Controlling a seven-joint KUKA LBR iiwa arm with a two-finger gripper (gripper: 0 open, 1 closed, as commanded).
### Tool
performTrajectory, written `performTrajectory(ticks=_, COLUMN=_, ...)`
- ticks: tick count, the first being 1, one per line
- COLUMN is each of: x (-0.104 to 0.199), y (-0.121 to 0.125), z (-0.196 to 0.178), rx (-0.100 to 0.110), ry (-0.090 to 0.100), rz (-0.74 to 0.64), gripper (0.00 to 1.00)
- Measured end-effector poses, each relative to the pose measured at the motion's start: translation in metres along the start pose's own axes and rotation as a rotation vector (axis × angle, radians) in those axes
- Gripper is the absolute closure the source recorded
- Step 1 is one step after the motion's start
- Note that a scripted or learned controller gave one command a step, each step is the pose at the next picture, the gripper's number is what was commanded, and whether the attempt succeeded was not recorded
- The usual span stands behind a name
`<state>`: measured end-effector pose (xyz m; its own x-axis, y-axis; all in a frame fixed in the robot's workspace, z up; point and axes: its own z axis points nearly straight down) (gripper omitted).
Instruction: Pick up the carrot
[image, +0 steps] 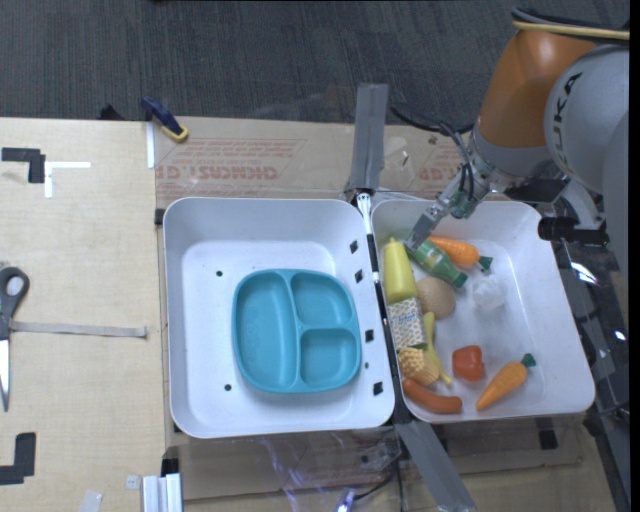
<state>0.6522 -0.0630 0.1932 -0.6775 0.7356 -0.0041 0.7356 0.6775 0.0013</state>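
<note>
Orange and grey, the robot arm reaches in from the far right, and its claw hangs low over the far left part of the right shallow white plastic bin. Its two thin fingers are narrow, close together, and nothing sits between them.

There are two carrots in this bin. One small orange toy carrot with a green top lies just right of the claw tips, next to a green toy bottle with a label. The second orange toy carrot lies near the front right corner of the bin, tilted, with its green end pointing to the far right; it is well apart from the claw.

Other toy food fills the left side of the same bin (packed tightly): a yellow long vegetable, a beige round potato, a yellow corn cob, a red-orange sausage and a small red tomato.

The left white bin holds a turquoise plastic plate with three compartments. On the wooden tabletop at the far left edge lie grey scissors.
</note>
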Motion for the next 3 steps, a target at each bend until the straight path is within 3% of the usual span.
performTrajectory(ticks=1, x=-0.007, y=-0.047, z=0.077, rx=0.003, ry=0.001, rz=0.092, gripper=0.0)
performTrajectory(ticks=2, x=-0.052, y=-0.035, z=0.093, rx=-0.005, ry=0.002, rz=0.215, gripper=0.0)
performTrajectory(ticks=3, x=-0.109, y=-0.09, z=0.08, rx=0.0, ry=0.002, rz=0.257, gripper=0.0)
